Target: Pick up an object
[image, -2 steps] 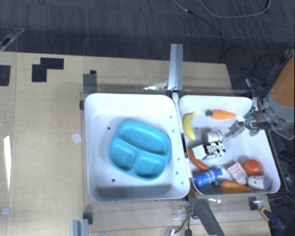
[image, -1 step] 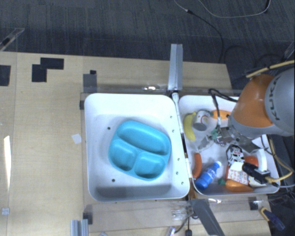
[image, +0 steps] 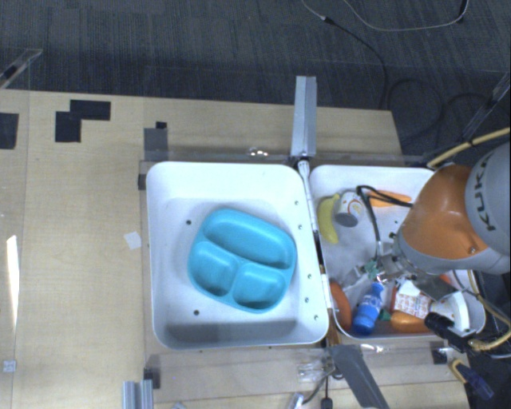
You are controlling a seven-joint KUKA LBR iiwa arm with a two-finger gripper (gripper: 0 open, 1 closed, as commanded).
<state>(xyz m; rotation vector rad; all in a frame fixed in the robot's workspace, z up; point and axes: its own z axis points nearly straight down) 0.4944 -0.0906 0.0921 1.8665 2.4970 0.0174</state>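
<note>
Just below gripper (image: pixel 382 270): blue bottle (image: pixel 368 307).

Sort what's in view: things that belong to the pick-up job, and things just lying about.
Belongs to the job:
- gripper, low in the right bin
- blue bottle, close beneath it
- banana
- orange object
- red and white packet

Just lying about:
- blue divided tray in the left bin
- black cable

blue divided plate (image: pixel 241 260), left bin (image: pixel 172 200)
</note>
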